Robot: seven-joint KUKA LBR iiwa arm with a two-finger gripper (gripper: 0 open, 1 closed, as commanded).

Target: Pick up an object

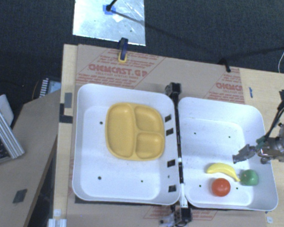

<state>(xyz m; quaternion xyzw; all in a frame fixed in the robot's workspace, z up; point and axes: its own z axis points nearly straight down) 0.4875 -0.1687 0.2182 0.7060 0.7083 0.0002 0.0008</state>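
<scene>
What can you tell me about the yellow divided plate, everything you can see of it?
The yellow divided plate is a rounded square tray that looks like matte plastic, one plain yellow throughout. Raised ridges split it into three compartments: one long one along its left side and two smaller ones on its right. It lies flat, right side up, slightly turned, near the middle of the left white bin. It rests on the bin floor and touches nothing else. Its compartments hold nothing.
</scene>
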